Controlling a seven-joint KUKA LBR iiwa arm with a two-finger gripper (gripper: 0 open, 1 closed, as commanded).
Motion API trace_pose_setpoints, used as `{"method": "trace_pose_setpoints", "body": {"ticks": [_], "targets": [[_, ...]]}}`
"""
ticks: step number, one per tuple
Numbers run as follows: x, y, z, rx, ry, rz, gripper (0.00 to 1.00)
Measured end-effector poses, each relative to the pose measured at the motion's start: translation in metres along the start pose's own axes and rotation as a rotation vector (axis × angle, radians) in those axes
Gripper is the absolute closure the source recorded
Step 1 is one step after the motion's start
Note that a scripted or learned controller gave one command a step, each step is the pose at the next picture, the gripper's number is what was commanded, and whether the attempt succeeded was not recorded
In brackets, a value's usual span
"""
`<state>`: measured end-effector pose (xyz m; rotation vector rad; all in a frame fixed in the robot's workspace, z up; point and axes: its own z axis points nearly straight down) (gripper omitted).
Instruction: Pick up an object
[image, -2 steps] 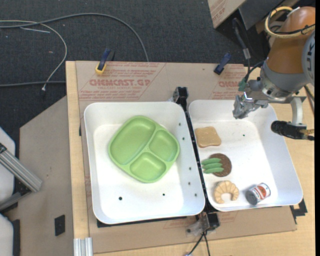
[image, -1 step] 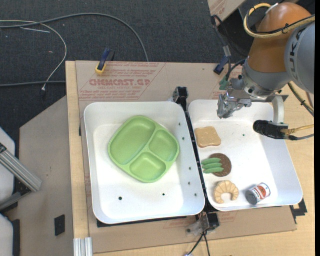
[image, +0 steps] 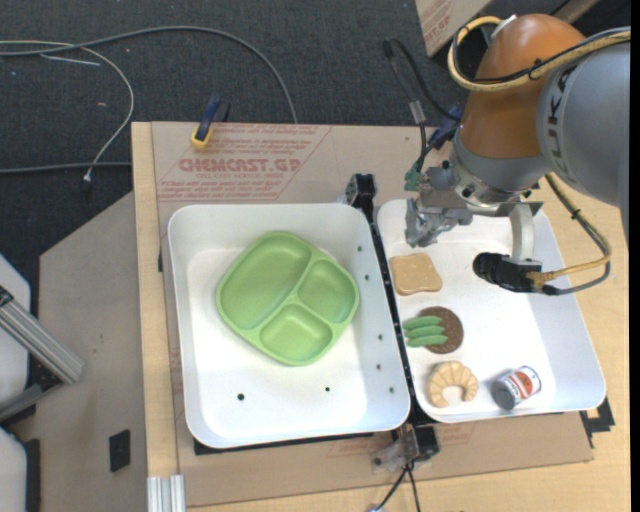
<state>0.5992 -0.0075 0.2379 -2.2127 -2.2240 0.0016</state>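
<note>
In the camera view you have the gripper (image: 426, 232) low over the far end of the right bin (image: 592, 372), near the wall it shares with the left bin (image: 182, 232). You cannot tell from this angle whether it is spread or closed, and nothing shows held in it.

The nearest thing to take is the toast slice (image: 415, 272), lying flat on the bin floor just on the near side of the gripper. Further toward you lie a brown disc with green beans (image: 434, 330) on it, a croissant (image: 452, 381) and a small can (image: 515, 386) on its side. The green divided plate (image: 288, 297) sits alone in the left bin.

You are, by the look of it, at the approach: positioned above the bin, with no grasp made. The next move likely calls for a short shift toward you to centre on the toast, then a straight drop. The slice is thin and flat, so the grip must come right down to the floor or it may slide out.

For writing, the cardboard sheet (image: 240, 160) under the bins carries red print reading "CHEMCAST GP". The can's red-and-white label is too small to read.
</note>
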Motion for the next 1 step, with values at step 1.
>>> {"method": "trace_pose_setpoints", "body": {"ticks": [1], "targets": [[0.0567, -0.0061, -0.0058, -0.002, -0.001, 0.0, 1.0]]}}
